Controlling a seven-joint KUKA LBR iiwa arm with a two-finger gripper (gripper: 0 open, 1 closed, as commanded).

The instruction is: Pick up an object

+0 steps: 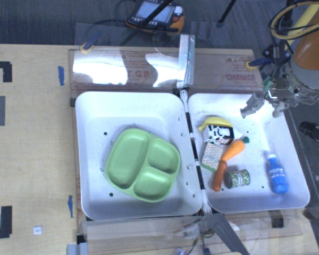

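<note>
Gripper [263,104] fingers hang parted above the far right corner of the right bin [300,195], with nothing between them; one grey fingertip [250,108] points down toward the bin floor. From the centre of that bin, the gripper sits at about one o'clock. The arm's orange band [311,52] rises behind it at the right edge.

On the bin floor, the objects cluster toward nine o'clock, against the divider. A yellow banana [215,122] lies farthest back, touching a black-and-white patterned item [219,135] just in front of it. A speckled flat packet [212,154] rests below that, though its exact nature is hard to tell at this distance. An orange carrot [233,150] with a green tip leans across the packet's right side, and a second orange piece [220,175] runs down from it toward six o'clock. A small dark can [237,178] lies on its side just beside that. A blue bottle [276,173] lies apart at about four o'clock, near the right wall.

The left bin [90,116] holds a green divided plate [143,164], set slightly toward five o'clock of its centre.
</note>
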